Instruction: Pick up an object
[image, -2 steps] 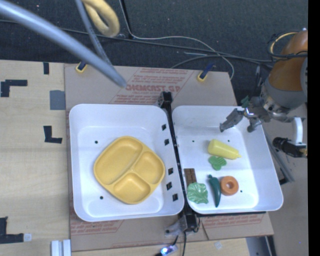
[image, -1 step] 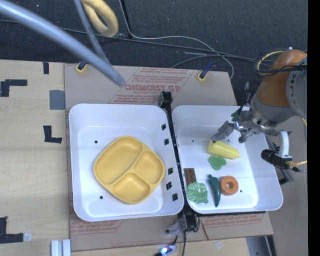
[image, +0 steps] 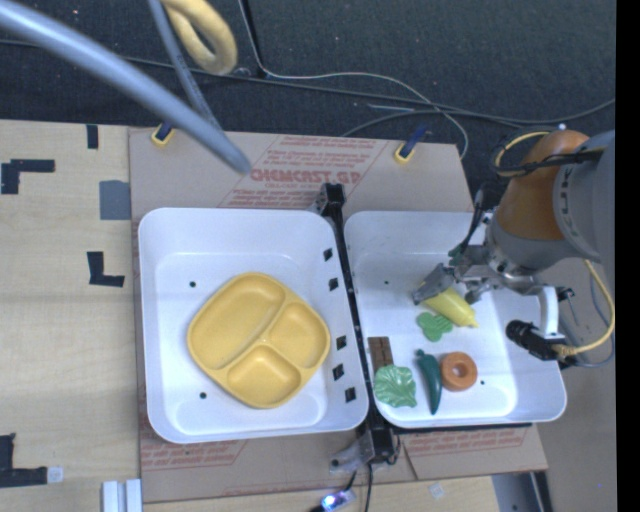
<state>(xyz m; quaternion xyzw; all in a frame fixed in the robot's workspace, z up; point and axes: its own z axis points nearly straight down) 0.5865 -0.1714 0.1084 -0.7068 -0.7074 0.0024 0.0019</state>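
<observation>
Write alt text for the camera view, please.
The end effector sits low in the right bin, at a yellow toy lying among a donut, green pepper and leafy pieces. The left bin holds a yellow divided plate.

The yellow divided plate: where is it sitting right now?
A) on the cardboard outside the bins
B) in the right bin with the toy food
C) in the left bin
C: the yellow divided plate lies flat in the left bin, apart from the toy food.
</observation>
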